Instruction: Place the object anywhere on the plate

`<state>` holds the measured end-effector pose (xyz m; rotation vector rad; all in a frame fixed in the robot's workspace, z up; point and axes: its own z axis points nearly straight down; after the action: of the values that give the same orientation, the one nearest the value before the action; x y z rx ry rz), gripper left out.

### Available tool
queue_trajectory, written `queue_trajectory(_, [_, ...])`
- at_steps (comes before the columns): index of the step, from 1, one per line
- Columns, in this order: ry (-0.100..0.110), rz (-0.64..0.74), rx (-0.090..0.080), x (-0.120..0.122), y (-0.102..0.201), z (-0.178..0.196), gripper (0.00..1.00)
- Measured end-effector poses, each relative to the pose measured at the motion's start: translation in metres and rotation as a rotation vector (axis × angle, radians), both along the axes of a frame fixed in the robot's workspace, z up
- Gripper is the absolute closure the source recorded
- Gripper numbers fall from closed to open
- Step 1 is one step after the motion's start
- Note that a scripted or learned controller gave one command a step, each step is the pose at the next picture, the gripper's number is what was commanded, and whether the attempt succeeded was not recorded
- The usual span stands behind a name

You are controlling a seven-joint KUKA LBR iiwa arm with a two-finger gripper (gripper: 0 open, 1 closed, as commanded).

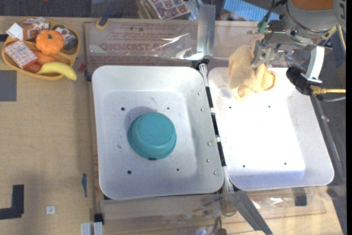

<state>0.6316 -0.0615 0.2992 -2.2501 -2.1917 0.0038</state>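
Observation:
A teal round plate (152,135) lies in the middle of the left bin (110,85). A soft tan object (242,78) hangs crumpled over the far left corner of the right bin (275,146). My gripper (262,61) comes down on the object's upper right part, with its fingers closed into the tan material. The object's lower edge appears to be just above the bin floor or touching it; I cannot tell which. The plate is well to the left and nearer the front than the gripper.
A raised divider (212,118) runs between the two bins. A clear plastic bag (143,41) lies behind the left bin. A yellow bowl of toy fruit (38,52) sits at the far left of the bench. Boxes and cables crowd the floor behind.

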Motion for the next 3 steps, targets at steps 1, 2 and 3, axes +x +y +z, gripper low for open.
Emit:
queue_trajectory(1, [0.000, -0.005, 0.001, -0.005, 0.009, -0.055, 1.00])
queue_trajectory(2, [0.001, 0.001, 0.001, -0.004, 0.013, -0.075, 1.00])
queue_trajectory(3, [-0.001, 0.401, 0.002, -0.015, 0.064, -0.084, 1.00])
